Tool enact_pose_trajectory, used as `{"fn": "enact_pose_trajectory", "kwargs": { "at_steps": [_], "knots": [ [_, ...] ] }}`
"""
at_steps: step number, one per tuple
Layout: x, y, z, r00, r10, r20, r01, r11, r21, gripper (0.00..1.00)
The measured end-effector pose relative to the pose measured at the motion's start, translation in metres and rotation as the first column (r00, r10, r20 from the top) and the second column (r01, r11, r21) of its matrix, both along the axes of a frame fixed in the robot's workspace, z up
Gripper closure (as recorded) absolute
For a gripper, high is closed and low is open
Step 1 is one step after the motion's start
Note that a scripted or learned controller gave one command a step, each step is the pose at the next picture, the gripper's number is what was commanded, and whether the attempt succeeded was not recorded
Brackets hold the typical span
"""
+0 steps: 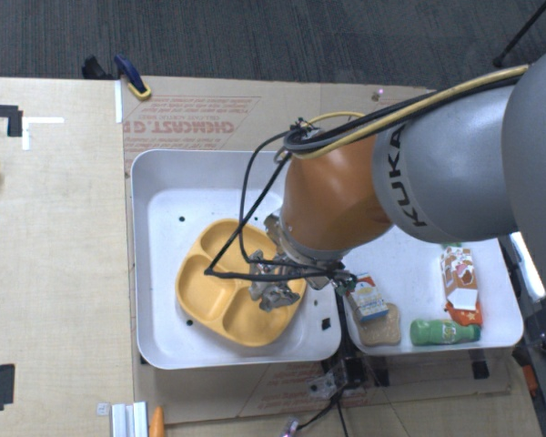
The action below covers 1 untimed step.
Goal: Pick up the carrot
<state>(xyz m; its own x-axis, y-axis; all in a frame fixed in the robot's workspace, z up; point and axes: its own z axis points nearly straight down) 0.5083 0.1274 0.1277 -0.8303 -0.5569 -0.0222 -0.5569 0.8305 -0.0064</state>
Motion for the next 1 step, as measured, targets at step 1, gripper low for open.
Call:
{"fn": "enact_pose_trajectory", "kwargs": {
  "at_steps": [1],
  "knots": [
    [0.0028, 0.0003, 0.0099, 1.0, -0.002, 0.006, 0.002, 1.0, 0.001, 1.0]
  ]
}}
